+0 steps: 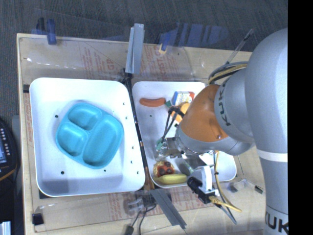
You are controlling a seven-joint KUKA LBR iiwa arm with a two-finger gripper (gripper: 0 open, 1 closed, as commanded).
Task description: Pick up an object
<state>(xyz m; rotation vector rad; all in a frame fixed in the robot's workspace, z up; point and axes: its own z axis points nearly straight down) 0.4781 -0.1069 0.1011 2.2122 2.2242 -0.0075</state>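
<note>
Arm: the grey KUKA arm (259, 116) comes in from the right and bends down over the right bin, its orange band (203, 119) sitting above the wrist.

Gripper: the gripper (168, 153) hangs low inside the right bin, near its front half. From where I stand the wrist hides the tips, so I cannot tell whether it is clenched, released, or has anything in it.

Right bin: the white right bin (146, 131) holds a handful of small toy foods.

Sausage: a reddish-brown sausage (152, 102) lies at the back of the right bin, apart from the gripper.

Banana: a yellow banana (171, 179) lies along the front wall of the right bin, just beside the gripper.

Red-and-dark piece: a small mottled item (164, 168) sits just behind the banana, touching or nearly touching it, right under the gripper.

Colourful item: a small red, white and yellow thing (181, 98) at the back of the right bin is partly covered by the orange band; I cannot make out what it is.

Left bin: the white left bin (44, 170) carries a blue divided tray (90, 133), lying flat near its middle.

Cables: yellow and black cables (222, 199) trail off the wrist toward the front of the bench.
</note>
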